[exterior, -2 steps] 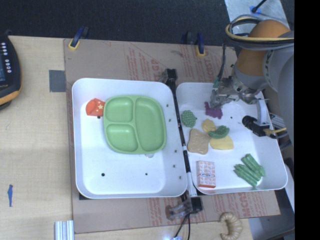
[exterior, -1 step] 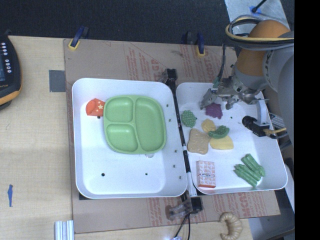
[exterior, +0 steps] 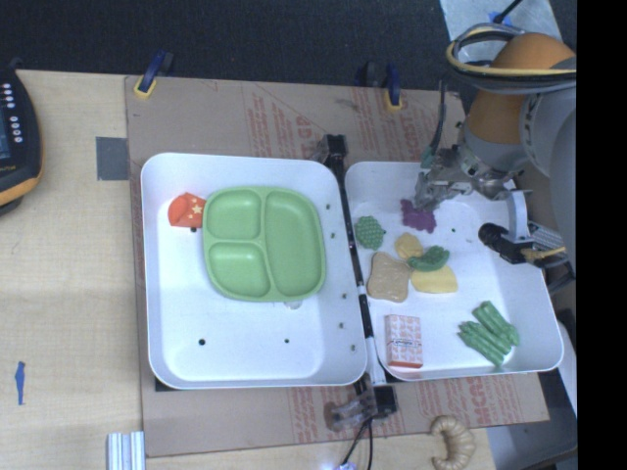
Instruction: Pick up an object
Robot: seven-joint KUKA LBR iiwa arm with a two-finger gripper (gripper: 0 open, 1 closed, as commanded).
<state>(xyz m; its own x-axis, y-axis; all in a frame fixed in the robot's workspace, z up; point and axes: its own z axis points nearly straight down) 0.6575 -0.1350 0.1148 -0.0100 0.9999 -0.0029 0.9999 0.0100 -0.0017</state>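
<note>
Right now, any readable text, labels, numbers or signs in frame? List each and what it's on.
None can be read out in full.
Cardboard sheet under the bins: faint red print, too washed out to read.
Small carton in the right bin: red and white label, too small to read.
Red item in the left bin: yellow star mark, no lettering.
Pendant at left: buttons, illegible.

- The light wooden bench [exterior: 69, 292] carries a brown cardboard sheet [exterior: 245, 116], held by blue clamps [exterior: 150, 74].
- Two shallow white bins [exterior: 176, 351] sit side by side on the sheet.
- A black and orange handheld controller [exterior: 15, 135] lies at the left edge.
</note>
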